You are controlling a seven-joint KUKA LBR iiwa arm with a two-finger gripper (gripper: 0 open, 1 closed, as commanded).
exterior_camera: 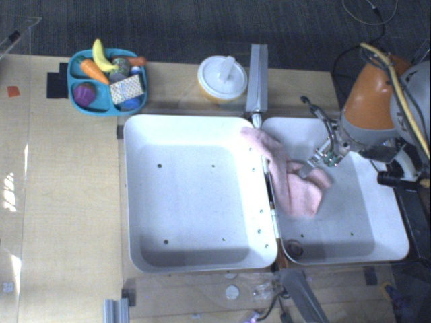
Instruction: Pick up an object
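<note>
Pink cloth [291, 180] across right bin [377, 227]

The arm [394, 106] is cut off by the right edge, so its upper links go unseen. The gripper [322, 161] is too small and blurred to read how its jaws stand against the pink cloth [293, 184]. The cloth hides part of the rim between the two bins [269, 180]. Items in the blue tray [101, 106] are partly too small to name.

left bin [195, 194]: floor open | right bin [350, 227]: pink cloth [293, 180] draped over dividing rim
</note>
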